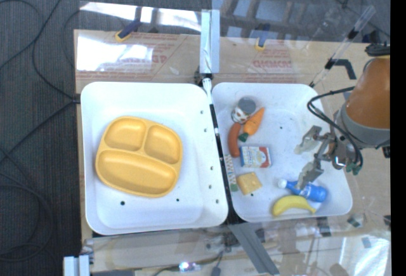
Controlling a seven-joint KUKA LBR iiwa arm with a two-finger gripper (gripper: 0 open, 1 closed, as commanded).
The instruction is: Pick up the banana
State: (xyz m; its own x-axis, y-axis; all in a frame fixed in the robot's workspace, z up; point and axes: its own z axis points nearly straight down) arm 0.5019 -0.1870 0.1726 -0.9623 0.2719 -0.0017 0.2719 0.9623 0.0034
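Note:
A yellow banana [294,205] lies at the front of the right bin [288,100], curved, just below a blue bottle [307,190]. My gripper [311,157] hangs over the right side of that bin, above and a little right of the banana, its fingers apart with nothing between them. The lower finger [311,174] ends close over the blue bottle. The arm with its orange band [373,94] comes in from the right edge.
The right bin also holds an orange carrot [252,122], a reddish sausage-like piece [235,139], a small carton [255,156], a yellow block [248,183] and a grey round toy [243,108]. A yellow divided plate [139,155] sits in the left bin [95,100].

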